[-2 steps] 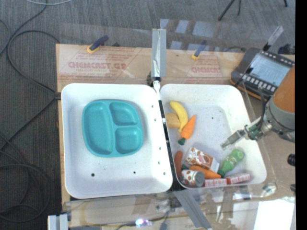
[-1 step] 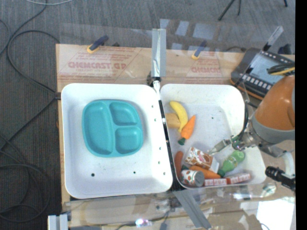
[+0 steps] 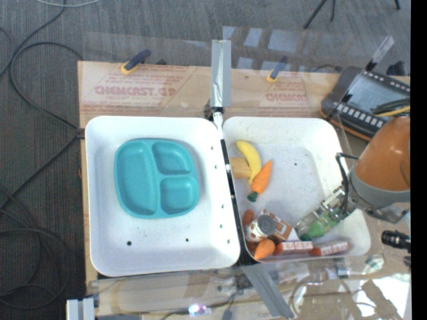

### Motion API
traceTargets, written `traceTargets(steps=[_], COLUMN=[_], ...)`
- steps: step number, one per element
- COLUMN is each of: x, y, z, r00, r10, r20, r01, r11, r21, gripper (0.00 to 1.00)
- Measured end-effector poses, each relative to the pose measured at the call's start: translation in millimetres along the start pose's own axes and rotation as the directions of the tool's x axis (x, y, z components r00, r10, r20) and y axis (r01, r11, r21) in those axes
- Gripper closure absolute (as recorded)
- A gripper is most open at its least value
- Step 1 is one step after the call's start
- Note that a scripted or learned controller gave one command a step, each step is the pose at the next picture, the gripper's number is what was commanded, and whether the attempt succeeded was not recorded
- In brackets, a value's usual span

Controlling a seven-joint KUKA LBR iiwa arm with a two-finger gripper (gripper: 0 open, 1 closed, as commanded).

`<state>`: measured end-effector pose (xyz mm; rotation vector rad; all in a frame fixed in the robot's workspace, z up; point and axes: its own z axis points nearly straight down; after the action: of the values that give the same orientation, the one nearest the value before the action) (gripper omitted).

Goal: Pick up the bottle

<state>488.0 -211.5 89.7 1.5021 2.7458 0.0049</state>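
- Grey carpet ran all around, with black cables looping on the left, and the bench was a plywood board point(image 3: 167, 89) with 2 clamps point(image 3: 135, 61) at its far edge.
- 2 white bins sat side by side. The left bin point(image 3: 100, 245) held just 1 teal divided plate point(image 3: 158, 177), so there was lots of bare floor around it, especially toward the near edge.
- The right bin point(image 3: 300, 135) was roomy at the far and middle parts, but its near edge was packed.
- A banana point(image 3: 248, 159) and a carrot point(image 3: 262, 179) lay close to the divider between the bins.
- A small can point(image 3: 261, 227) and another orange carrot point(image 3: 264, 249) sat in the near-left corner, with a flat red-and-white packet point(image 3: 313, 247) along the near wall.
- The bottle point(image 3: 317, 224), clear with green at one end, lay on its side near the near-right corner, just above the packet.
- The gripper point(image 3: 337, 202) was right at the bottle's upper end, tight to the right wall. Honestly couldn't tell whether it was spread or clamped on anything.
- The arm's orange band point(image 3: 390, 155) hung over the right rim.
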Motion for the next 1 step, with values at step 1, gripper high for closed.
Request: traceTargets(steps=[1], x=[-0.6], y=[2.0], z=[-10.3], r00=[1.000], r10=[0.000], r20=[0.002], r01=[0.000], r11=[1.000], r21=[-0.004], gripper=[1.00])
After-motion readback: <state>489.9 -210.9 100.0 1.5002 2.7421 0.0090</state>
